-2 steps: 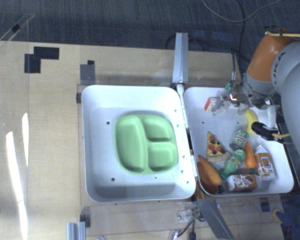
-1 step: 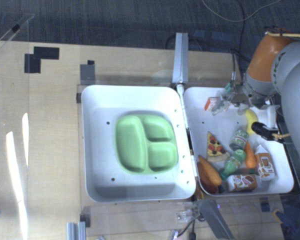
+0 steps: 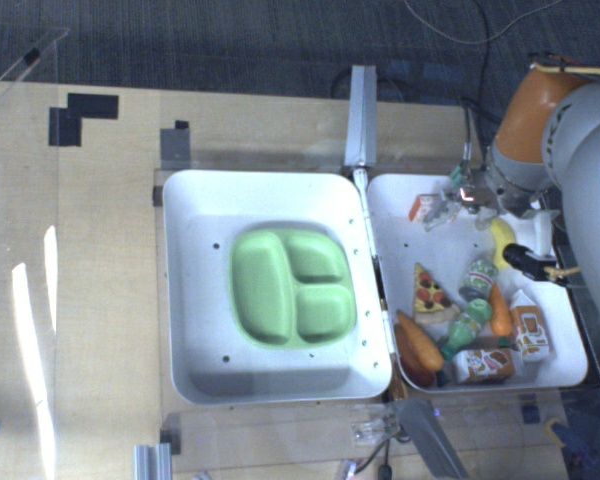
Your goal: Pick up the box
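Though orange-and-white, box (image 3: 529, 331) lettering illegible.

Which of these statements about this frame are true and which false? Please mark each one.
1. The green divided plate lies in the left bin. True.
2. The hand is over the left bin. False: it is at the far side of the right bin, near a small orange-and-white item.
3. The pizza slice lies in the right bin. True.
4. The carrot lies on the green plate. False: it is in the right bin among the other items.
5. The orange-and-white box is at the near right side of the right bin, apart from the hand. True.
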### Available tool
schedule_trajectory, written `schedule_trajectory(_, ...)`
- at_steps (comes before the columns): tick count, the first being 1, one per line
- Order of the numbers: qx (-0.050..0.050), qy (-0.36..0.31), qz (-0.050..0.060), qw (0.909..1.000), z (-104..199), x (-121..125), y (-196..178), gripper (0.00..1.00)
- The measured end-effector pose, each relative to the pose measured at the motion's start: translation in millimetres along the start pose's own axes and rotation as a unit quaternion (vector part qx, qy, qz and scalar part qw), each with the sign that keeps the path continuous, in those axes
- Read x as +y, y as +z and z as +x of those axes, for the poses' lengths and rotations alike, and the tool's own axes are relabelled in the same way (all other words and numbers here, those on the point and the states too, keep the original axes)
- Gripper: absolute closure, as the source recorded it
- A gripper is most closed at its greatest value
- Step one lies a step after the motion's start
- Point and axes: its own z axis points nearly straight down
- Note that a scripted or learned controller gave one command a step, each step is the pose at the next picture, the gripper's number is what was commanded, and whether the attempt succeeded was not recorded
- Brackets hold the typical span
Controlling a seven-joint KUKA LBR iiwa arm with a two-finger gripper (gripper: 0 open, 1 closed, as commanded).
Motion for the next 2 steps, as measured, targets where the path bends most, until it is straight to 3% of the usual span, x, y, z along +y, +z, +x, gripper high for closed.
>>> schedule_trajectory(2, 0.000, 0.000, 0.000, 1.0000, 0.0, 0.0, 0.0, 0.00)
